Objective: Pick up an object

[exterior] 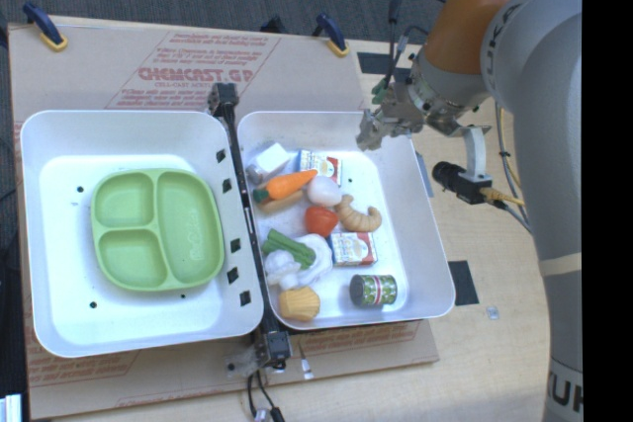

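Arm w/ two-finger gripper (pixel 374 135) hovering over shallow white right-hand bin (pixel 427 234).
Probably lining up on food toys like the orange plastic carrot (pixel 293 185); nothing gripped; open/closed: can't tell.

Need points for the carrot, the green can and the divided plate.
carrot (pixel 291 185), camera view, middle of the orange body.
green can (pixel 373 291), camera view, middle of its side, lying in the right bin.
plate (pixel 135 257), camera view, bare floor of its lower left compartment, in the left bin.

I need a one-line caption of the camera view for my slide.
The end effector hovers over the far rim of the right bin of toy food; a green divided plate lies in the left bin.
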You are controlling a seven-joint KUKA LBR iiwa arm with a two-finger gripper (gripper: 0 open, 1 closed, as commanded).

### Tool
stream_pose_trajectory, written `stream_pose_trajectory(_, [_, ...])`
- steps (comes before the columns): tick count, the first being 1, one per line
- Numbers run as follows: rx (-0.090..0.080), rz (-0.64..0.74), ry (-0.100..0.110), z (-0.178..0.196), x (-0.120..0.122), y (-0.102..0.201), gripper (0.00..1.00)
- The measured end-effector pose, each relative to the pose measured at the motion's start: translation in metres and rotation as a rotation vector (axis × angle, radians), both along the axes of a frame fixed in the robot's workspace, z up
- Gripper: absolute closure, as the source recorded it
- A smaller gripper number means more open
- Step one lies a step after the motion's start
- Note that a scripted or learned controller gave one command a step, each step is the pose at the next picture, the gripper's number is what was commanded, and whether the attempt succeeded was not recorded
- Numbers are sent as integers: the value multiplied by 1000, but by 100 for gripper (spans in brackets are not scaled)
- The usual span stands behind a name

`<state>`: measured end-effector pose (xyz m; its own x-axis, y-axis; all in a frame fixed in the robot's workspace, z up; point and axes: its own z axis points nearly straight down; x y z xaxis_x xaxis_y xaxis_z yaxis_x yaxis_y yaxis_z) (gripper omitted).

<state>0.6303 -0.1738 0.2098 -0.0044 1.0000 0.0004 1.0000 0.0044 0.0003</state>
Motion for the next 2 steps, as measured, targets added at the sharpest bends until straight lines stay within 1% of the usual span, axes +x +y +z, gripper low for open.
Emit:
stream_pose_trajectory(1, [-1,-1,-1,-2,0,-15,100])
stream_pose_trajectory(2, [-1,-1,-2,-1,1,-17,100])
